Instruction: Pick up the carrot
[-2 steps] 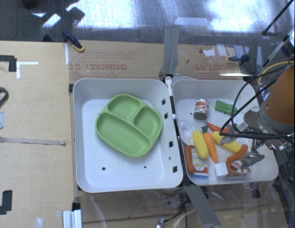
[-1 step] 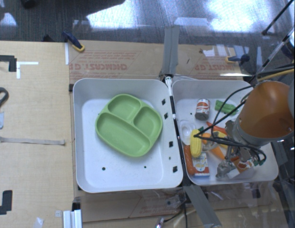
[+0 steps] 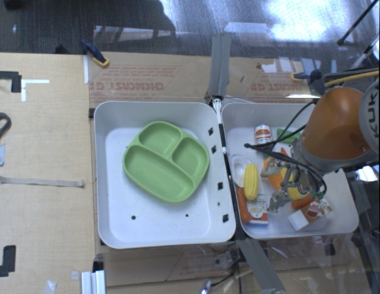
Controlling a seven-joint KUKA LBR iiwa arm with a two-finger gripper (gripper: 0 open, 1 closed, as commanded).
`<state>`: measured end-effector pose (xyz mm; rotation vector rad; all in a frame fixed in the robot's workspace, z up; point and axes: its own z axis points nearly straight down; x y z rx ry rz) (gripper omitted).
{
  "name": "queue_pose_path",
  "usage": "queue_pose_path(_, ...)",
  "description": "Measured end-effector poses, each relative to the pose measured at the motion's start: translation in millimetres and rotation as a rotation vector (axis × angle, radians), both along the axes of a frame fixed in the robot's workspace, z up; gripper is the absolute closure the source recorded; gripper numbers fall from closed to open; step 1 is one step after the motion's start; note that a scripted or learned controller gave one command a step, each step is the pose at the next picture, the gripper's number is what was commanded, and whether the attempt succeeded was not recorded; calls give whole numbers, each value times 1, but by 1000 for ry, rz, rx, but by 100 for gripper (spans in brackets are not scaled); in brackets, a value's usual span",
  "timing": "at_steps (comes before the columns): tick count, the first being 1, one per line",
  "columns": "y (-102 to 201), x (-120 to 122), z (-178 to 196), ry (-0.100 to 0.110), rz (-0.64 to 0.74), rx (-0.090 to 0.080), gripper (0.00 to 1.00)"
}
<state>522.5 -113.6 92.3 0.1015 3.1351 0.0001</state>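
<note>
My gripper [image 3: 282,196] is down in the right bin [image 3: 337,225], over the clutter beside the corn cob [image 3: 250,181]; can't tell if it's wide, narrow or holding anything. The carrot [image 3: 302,201] looks like the orange piece just right of the gripper, partly hidden under my wrist, near a small can [image 3: 263,134] and a carton [image 3: 257,213]. Left bin [image 3: 116,225] has the green divided plate [image 3: 166,161].
</note>
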Motion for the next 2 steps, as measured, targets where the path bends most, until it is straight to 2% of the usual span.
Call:
queue_pose_path(1,0,2,10,-5,3,-1,100)
queue_pose_path(2,0,2,10,-5,3,-1,0)
